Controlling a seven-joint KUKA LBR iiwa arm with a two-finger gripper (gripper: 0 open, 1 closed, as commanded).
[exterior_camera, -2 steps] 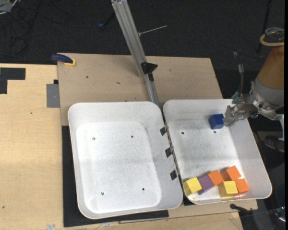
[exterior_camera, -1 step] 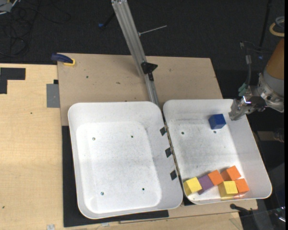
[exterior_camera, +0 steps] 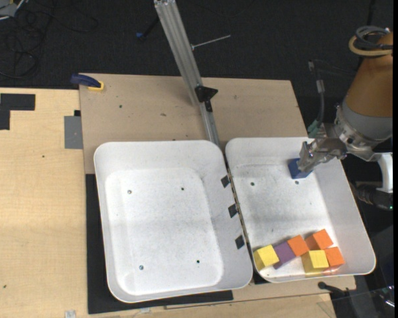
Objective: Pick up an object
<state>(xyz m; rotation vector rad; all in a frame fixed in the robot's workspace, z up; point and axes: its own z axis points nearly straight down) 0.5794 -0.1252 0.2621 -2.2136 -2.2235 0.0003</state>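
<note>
Blue foam block [exterior_camera: 297, 169] seen beneath grey two-finger gripper [exterior_camera: 308, 160], near right white bin [exterior_camera: 358, 211] far wall; grasp step judged underway; claw state cannot be told; firm closure, straight lift needed next

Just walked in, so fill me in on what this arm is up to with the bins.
The grey and orange arm reaches in from the right, with its gripper low over the far side of the right bin, right at a blue block. Whether the block is gripped can't be told from this view. A cluster of yellow, orange and purple blocks sits in that bin's near corner. The left bin sits alongside.
</note>
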